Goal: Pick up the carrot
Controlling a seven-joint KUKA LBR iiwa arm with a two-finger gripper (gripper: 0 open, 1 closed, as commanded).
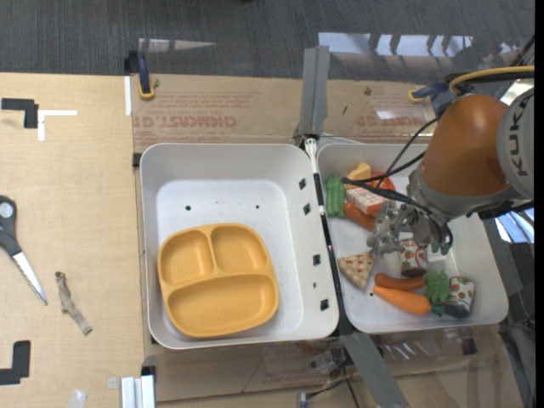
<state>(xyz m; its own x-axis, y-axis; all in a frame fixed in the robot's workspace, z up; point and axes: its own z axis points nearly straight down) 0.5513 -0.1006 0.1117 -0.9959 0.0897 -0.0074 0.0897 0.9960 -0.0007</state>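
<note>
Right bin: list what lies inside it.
The right bin holds toy food: a carrot with green top, sausage, waffle wedge, cheese. The gripper covers other pieces.

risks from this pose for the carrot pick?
1. Clutter: the carrot lies close beside a sausage-like piece and something green, so the hand may catch a neighbour instead.
2. The carrot sits near the right bin's front wall, which could block a finger.
3. The hand hangs above and left of the carrot; a straight descent likely lands near the waffle wedge.
</note>
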